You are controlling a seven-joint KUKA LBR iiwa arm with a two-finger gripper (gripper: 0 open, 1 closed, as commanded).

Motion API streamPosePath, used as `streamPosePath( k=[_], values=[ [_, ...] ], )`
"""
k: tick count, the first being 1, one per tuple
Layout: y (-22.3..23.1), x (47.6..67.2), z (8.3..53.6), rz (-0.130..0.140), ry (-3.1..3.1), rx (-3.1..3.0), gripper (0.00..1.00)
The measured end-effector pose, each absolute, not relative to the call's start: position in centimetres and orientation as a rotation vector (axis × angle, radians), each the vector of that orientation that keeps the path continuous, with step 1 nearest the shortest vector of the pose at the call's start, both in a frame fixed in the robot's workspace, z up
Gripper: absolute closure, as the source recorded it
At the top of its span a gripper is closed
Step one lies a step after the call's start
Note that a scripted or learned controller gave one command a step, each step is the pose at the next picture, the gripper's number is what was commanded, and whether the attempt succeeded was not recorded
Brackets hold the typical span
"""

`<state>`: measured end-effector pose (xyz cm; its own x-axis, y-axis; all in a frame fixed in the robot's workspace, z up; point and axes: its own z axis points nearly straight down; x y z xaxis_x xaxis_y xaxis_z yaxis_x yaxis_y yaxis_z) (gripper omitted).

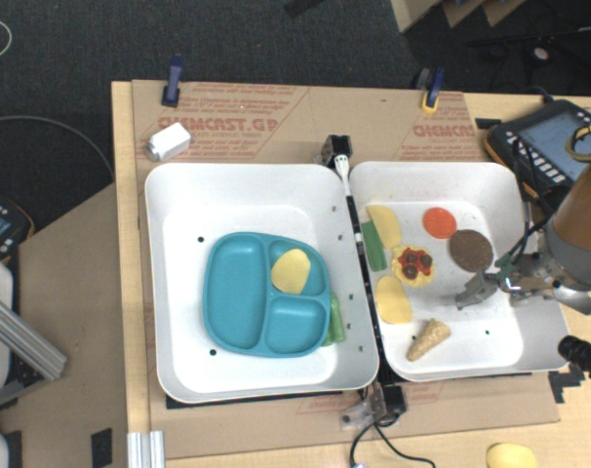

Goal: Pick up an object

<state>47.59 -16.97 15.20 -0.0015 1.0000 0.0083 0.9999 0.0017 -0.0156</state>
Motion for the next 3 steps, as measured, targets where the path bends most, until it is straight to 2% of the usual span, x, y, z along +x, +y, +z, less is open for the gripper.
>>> streamPosePath(
  k=[1,2,3],
  values=[
    [-22.5,57.3,12.5,-0.003,-2.228,-2.223,0.0],
    [-22.5,48.4,20.4,0.0,-2.217,-2.227,0.0],
    [-22.5,48.1,39.3,-0.012,-2.239,-2.234,0.0]
  ],
)
